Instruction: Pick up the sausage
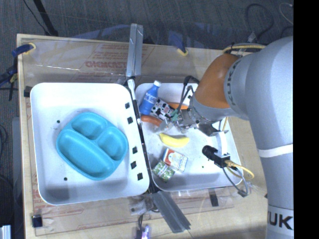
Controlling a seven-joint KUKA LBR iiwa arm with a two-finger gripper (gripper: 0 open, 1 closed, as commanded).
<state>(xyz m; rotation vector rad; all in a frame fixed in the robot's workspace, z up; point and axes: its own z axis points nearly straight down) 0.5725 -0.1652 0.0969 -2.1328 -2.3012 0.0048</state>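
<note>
1. A counter (75,54) of pale wood carries two shallow white bins side by side.
2. The left bin (45,183) holds a blue divided plate (92,144), lying flat near its middle with three compartments facing up.
3. In the right bin (199,183), a blue bottle (149,99) with a white cap lies tilted in the far left corner.
4. A yellow banana (174,140) lies near the middle of the right bin.
5. Just in front of the banana sits a small red-and-white carton (175,160), with a green packet (162,170) touching its near left side.
</note>
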